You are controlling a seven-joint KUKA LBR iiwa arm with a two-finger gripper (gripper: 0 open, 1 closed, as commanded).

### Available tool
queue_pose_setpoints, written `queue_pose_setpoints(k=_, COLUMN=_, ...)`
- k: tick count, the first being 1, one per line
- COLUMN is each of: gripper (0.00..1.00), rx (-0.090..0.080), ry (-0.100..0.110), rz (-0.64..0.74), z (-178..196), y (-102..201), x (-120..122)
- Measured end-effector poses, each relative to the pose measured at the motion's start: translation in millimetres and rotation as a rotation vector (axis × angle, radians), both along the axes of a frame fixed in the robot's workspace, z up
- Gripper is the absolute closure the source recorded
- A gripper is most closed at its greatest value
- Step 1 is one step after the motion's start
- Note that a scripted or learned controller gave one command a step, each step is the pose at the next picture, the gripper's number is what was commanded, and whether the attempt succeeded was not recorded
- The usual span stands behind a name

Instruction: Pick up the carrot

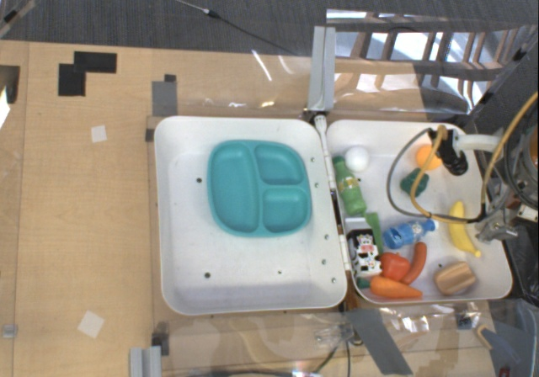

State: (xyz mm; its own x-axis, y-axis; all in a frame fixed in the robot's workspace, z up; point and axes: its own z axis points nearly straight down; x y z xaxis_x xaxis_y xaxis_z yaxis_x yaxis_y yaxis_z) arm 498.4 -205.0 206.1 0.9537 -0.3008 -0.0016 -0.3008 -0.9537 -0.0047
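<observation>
While the arm is reaching in from the right edge of the frame, its tool (498, 229) is hanging over the right side of the right bin (497, 289), just beside the yellow banana (459, 229). The tool is partly cut off and mixed up with cables, so I cannot tell if it is open or closed. Nothing is showing inside it.

The carrot (394, 288) is lying flat at the bottom edge of the right bin, near the lower left corner. It is well apart from the tool. A red toy (392, 266) is sitting just above it and touching it, and a long orange-red toy (417, 262) is leaning next to that one. A small black and white box (364, 251) is standing to the upper left of the carrot. A brown block (455, 278) is resting to the right of the carrot, below the banana.

A blue bottle (408, 234) is lying in the middle of the bin. A green bottle (347, 190) is lying along the bin's left wall, with a white ball (357, 158) above it.

The left bin (181, 224) is holding a teal plate (258, 186) with three parts. Both bins are sitting on the table (76, 224).
</observation>
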Motion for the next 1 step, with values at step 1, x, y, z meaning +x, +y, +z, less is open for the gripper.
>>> queue_pose_setpoints(k=1, gripper=1.00, rx=-0.008, ry=-0.009, rz=0.109, z=-117.5, y=27.9, x=19.3)
